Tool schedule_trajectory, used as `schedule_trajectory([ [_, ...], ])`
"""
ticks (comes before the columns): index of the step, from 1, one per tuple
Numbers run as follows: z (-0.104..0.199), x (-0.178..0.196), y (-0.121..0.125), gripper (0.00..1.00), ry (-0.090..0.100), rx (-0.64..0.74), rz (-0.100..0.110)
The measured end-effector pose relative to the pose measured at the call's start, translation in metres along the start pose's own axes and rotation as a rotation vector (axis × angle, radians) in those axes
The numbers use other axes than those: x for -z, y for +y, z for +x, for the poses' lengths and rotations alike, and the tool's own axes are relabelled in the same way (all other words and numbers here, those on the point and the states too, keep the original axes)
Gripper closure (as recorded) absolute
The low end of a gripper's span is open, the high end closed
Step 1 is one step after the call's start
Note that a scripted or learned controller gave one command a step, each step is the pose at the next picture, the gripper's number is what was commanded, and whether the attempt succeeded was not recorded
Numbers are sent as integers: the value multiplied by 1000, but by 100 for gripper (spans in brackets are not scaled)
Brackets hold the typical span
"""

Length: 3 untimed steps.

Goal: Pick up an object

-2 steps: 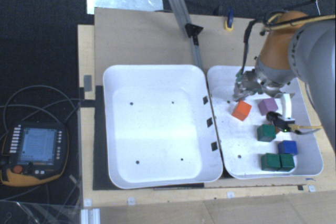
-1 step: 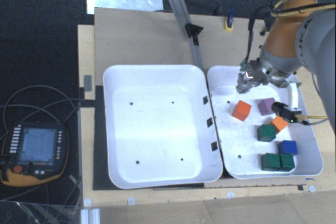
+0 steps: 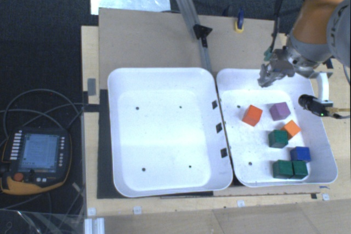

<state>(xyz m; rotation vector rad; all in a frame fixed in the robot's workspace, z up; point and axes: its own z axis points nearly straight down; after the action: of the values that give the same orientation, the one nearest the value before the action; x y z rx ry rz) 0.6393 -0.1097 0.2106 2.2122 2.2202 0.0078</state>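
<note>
The grey two-finger pincer (image 3: pixel 265 80) hangs over the far edge of the right-hand shallow white plastic bin (image 3: pixel 323 175), its tip pointing down and to the left, and nothing shows between its tips; whether they stand apart or together I cannot tell at this size. It hangs from the grey arm with the orange band (image 3: pixel 321 11), which reaches in from the right. Nearest to the pincer, just on its near side, lies a small orange-red cube (image 3: pixel 252 115), standing clear of the others on the bin floor. To the right of that cube sits a purple cube (image 3: pixel 279 110), and nearer still a smaller orange block (image 3: pixel 292 128) touches or almost touches a dark green cube (image 3: pixel 277 138). A blue cube (image 3: pixel 300 153) and a dark green block (image 3: pixel 290 169) crowd together at the near right corner. The left-hand white bin (image 3: pixel 123 82) lies beside it. The step in hand looks like the approach, with no object chosen by contact yet. The next move probably calls for shifting the pincer nearward over one block, most easily the lone orange-red cube, then lowering straight down so the tips straddle it before closing; the clustered blocks would leave less room.
</note>
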Motion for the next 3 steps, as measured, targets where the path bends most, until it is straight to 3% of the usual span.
schedule_trajectory([
  [1, 0, 10, 1, 100, 1, 1, 5],
  [3, 104, 14, -37, 100, 5, 8, 8],
])
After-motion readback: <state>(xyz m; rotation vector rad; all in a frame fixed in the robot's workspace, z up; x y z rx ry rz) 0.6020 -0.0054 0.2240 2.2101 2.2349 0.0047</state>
